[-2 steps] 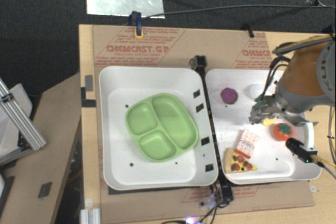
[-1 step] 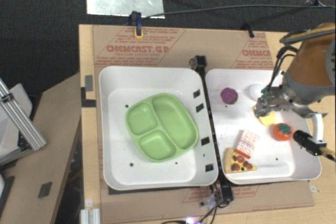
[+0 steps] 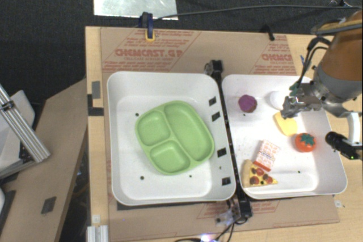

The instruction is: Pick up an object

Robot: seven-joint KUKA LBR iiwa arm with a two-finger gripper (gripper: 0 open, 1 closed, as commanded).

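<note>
The right bin (image 3: 249,85) holds a purple ball (image 3: 247,103), a yellow wedge like cheese (image 3: 286,124), a red-orange tomato-like toy (image 3: 304,142), a red and white small box (image 3: 266,155) and a pizza slice toy (image 3: 258,175). A white roundish object (image 3: 275,99) lies just left of the gripper. My gripper (image 3: 291,110) hangs at the bin's right rear, right over the rear end of the yellow wedge.
The left bin (image 3: 122,88) holds a green divided plate (image 3: 174,136). A black clip divider (image 3: 220,122) runs between the bins. Cardboard sheets lie under both bins, with a clamp (image 3: 147,26) at the back edge.
</note>
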